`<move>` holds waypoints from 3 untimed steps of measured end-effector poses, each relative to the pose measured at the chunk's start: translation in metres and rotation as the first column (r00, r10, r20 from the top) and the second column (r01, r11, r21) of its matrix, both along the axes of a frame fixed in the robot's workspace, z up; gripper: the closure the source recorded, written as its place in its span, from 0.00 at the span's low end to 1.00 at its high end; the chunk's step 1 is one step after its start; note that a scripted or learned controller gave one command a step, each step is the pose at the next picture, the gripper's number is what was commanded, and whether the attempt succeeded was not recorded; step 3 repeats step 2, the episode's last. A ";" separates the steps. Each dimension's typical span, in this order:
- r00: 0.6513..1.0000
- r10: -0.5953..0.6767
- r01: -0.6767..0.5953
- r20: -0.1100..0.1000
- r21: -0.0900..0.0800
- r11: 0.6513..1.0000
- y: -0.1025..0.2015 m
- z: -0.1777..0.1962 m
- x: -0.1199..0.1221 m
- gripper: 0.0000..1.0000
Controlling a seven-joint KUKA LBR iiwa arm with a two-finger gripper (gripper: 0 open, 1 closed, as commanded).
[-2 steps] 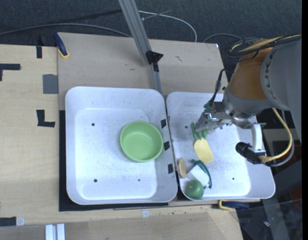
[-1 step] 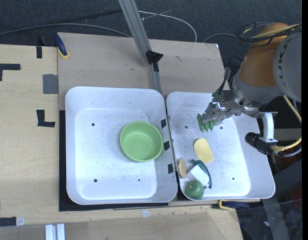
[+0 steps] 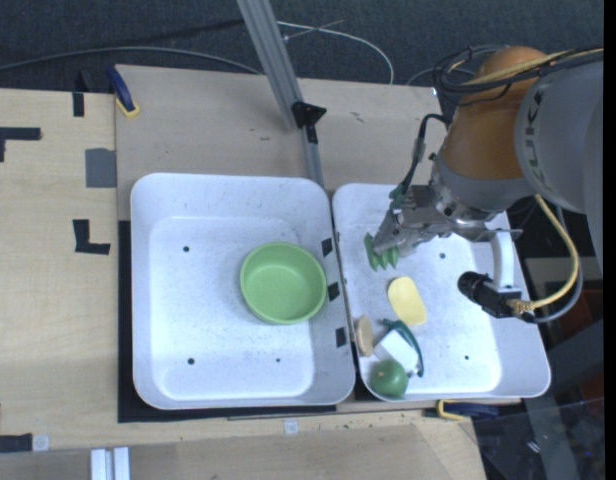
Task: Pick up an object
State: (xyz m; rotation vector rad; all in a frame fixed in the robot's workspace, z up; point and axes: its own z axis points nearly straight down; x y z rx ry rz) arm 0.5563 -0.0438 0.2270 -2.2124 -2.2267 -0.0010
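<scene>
Right of centre, the gripper [image 3: 390,238] pinches a green toy [image 3: 382,254] low over the right bin [image 3: 488,363]

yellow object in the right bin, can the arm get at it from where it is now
Probably yes: the yellow object lies uncovered in the right bin, close below the end effector, with nothing between them.

A pale wooden bench [image 3: 218,138] marked with dark tape pieces [image 3: 83,236] sits on dark carpet [image 3: 108,13], where thin cables [image 3: 328,38] trail.

Even diffuse light, soft shadows, slightly soft focus, mild grain.
</scene>
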 end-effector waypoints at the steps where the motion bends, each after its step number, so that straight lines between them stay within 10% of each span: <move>1: 1.000 0.000 0.000 -0.002 -0.001 1.000 0.051 -0.009 -0.007 1.00; 3: 1.000 0.002 -0.002 0.000 0.000 1.000 0.112 0.004 -0.008 1.00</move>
